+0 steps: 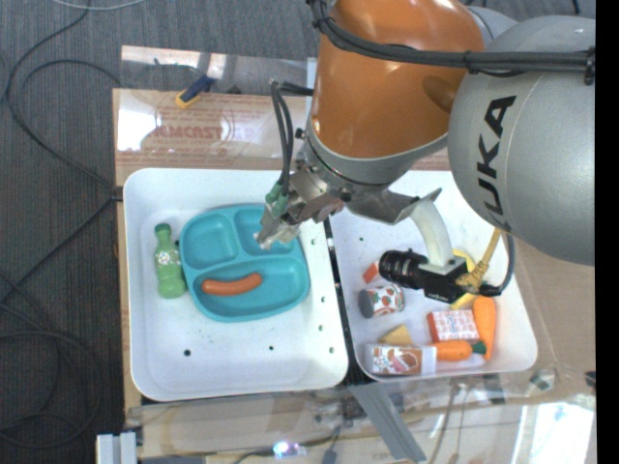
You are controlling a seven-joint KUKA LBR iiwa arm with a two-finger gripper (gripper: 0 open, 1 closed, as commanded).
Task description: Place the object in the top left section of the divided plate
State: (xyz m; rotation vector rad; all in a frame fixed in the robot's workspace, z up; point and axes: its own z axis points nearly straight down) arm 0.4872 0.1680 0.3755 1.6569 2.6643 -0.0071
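The bench (135, 158) carries two shallow white bins, the left bin (174, 356) just beside the right bin (517, 341).

sausage (232, 284) in plate (285, 293), bottle (169, 262) left

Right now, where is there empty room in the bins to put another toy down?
The left bin has bare floor in front of the blue divided plate, and behind it near the green bottle. The plate's top left section is free; a hot dog lies in the bottom one. The right bin is crowded near its front with toy food.
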